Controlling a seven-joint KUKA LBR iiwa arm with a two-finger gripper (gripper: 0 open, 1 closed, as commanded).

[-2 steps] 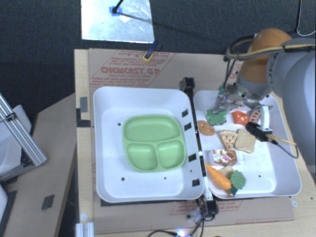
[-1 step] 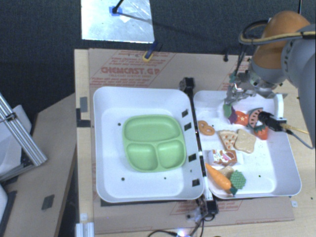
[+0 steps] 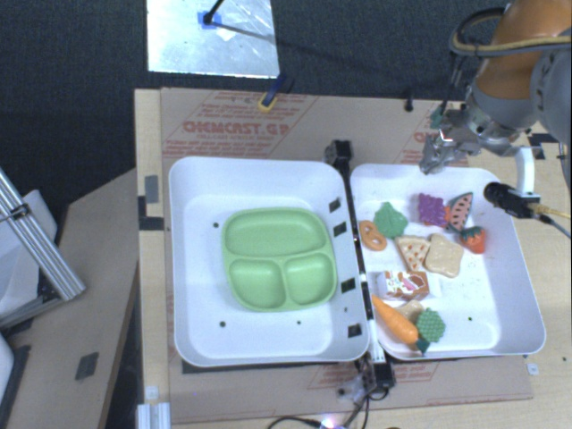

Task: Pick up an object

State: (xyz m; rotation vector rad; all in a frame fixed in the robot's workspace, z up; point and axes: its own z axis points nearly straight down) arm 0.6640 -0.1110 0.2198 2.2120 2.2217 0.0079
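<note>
Step in hand, as I read it: approach. Nothing is picked yet.

End effector (image 3: 434, 161) hangs over the far rim of the right bin (image 3: 518, 289), at its back edge. Nothing sits between its tips. Too small and blurred to say if it is released or clenched, so I can't tell.

Candidate objects all lie in the right bin, loosely clustered:
- purple grapes (image 3: 431, 208), nearest the end effector, just below it in view
- watermelon slice (image 3: 459, 209), just beside the grapes
- green leafy piece (image 3: 390, 218) with a pretzel (image 3: 372, 235) touching or nearly touching it
- toast slice (image 3: 444, 255) and a cracker-like wedge (image 3: 413, 252), side by side and touching
- small red-and-orange item (image 3: 474, 239) by the right wall
- printed carton (image 3: 405, 284), carrot (image 3: 394, 320) and broccoli (image 3: 430, 326) at the near end, packed close

Left bin (image 3: 192, 239) carries a green divided plate (image 3: 277, 257), well apart from the arm.

Next move, my call: come down and slightly forward onto the grapes, since they need the least travel. Risk is the watermelon slice alongside; a wide stance could catch both or nudge one away. Centre on the grapes and straddle them across the free sides. Flat items like the toast look harder to get under. The bin's far wall is close, so watch clearance on descent.
</note>
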